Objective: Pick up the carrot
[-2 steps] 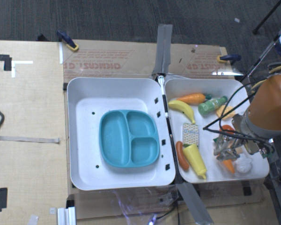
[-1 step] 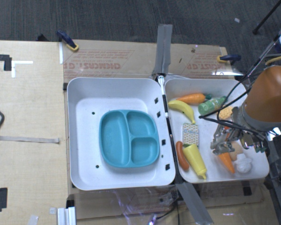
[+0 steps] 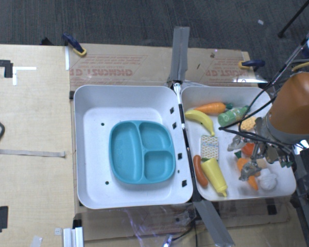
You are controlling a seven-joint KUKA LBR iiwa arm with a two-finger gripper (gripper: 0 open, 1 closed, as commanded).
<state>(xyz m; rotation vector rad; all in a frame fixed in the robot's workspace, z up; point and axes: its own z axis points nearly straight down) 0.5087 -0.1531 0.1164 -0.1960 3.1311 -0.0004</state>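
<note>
The carrot (image 3: 210,107) is lying at the right bin's (image 3: 281,193) far edge, beside the banana (image 3: 201,120). The hand (image 3: 249,170), its opening unclear, is hanging well apart over cluttered orange pieces (image 3: 243,163), risking grabbing those instead.

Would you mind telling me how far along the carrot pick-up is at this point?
Nothing looks done: the carrot lies at the right bin's far end, beside the banana. In hand: the gripper hangs low over other items at the bin's near right. Left: reaching the carrot, gripping and lifting.
</note>
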